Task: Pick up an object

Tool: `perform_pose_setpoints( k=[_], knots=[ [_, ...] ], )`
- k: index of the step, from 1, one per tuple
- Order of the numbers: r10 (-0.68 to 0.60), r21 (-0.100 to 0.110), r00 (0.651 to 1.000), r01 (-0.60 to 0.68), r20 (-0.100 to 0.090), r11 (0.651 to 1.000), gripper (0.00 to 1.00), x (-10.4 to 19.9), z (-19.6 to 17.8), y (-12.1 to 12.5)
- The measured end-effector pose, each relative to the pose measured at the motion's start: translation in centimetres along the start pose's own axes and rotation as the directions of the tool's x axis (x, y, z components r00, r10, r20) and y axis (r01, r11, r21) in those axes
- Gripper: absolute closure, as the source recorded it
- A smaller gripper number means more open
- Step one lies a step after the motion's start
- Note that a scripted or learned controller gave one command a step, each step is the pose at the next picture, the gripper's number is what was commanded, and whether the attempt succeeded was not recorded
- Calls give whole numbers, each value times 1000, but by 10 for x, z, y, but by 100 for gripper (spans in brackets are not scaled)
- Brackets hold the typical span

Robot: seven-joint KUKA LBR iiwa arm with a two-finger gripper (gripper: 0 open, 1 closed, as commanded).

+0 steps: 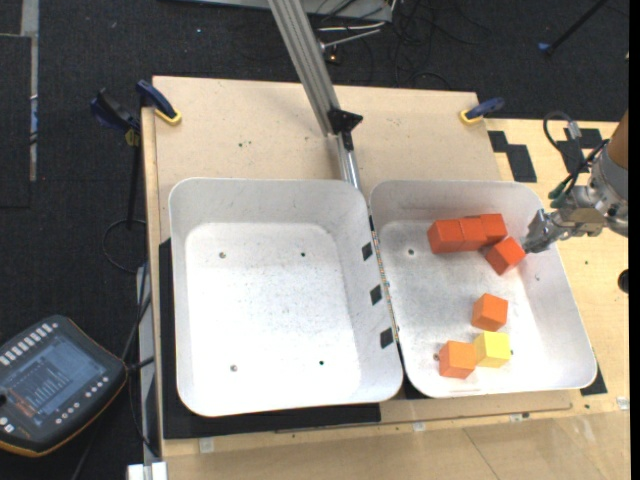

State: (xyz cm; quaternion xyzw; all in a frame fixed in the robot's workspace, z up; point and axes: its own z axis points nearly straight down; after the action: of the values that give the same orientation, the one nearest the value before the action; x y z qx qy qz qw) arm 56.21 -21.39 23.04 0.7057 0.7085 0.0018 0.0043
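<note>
**Arm at the right bin's far corner, blocks untouched**

Blocks lie in the right bin (pixel 560 288), the one nearer the arm. Two orange blocks sit end to end as an orange pair (pixel 467 233) near the bin's far wall, and a red-orange block (pixel 503 255) sits tilted just beside the pair's right end. Lower down, a lone orange block (pixel 489 311) stands apart from them. Near the front wall, a yellow block (pixel 494 349) touches another orange block (pixel 457 359) on its left. The left bin (pixel 190 268) shows a speckled white floor.

The arm (pixel 610 183) comes in from the right edge, angled down and leftward toward the right bin's upper right corner. Much of it is cut off by the frame; only the grey wrist, some cabling and a sliver of orange at the edge are seen. The jaws (pixel 541 232) end just to the right of the red-orange block, very near it, but whether they touch it cannot be made out. The tip is small and blurred, so I cannot tell if the jaws are spread or pressed together, and no block can be seen between them.

Both bins rest on a pale wooden surface (pixel 260 128).
</note>
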Motion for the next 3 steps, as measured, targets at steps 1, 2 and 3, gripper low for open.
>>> perform_pose_setpoints(
  k=[1, 2, 3],
  knots=[
    [1, 6, 1000, -1, -2, 1000, 100, 0, -7, 1],
    [-5, 7, 1000, 5, -6, 1000, 100, 60, -14, 4],
    [-5, 9, 1000, 5, -6, 1000, 100, 118, -5, 19]
  ],
)
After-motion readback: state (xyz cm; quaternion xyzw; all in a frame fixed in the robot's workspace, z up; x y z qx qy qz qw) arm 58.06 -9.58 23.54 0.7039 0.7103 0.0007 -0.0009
